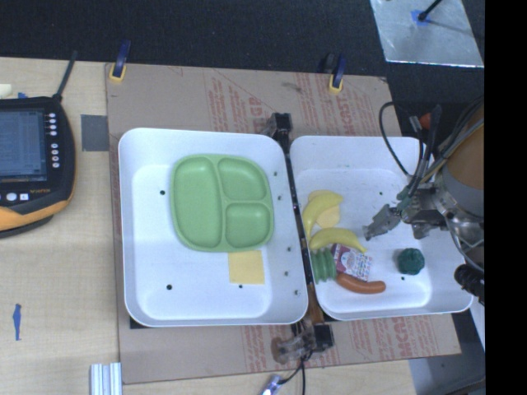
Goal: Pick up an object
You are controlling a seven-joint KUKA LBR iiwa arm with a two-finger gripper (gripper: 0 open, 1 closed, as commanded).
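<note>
My gripper (401,227) hangs over the right part of the right bin (346,156), fingers apart and nothing between them. Just below it lies a dark green lump (410,261). To its left, by the bin's left wall, are two yellow bananas (321,208) (336,239), a green item (323,263), a pink and white packet (354,262) and a reddish sausage (361,285). The left bin (140,220) holds a green divided plate (222,202) and a yellow square slice (246,267).
A teach pendant (25,163) with an orange rim lies on the bench at far left. Clamps (120,60) (333,68) hold the cardboard sheet at its back edge. Cables (412,151) loop above the right bin's far right corner.
</note>
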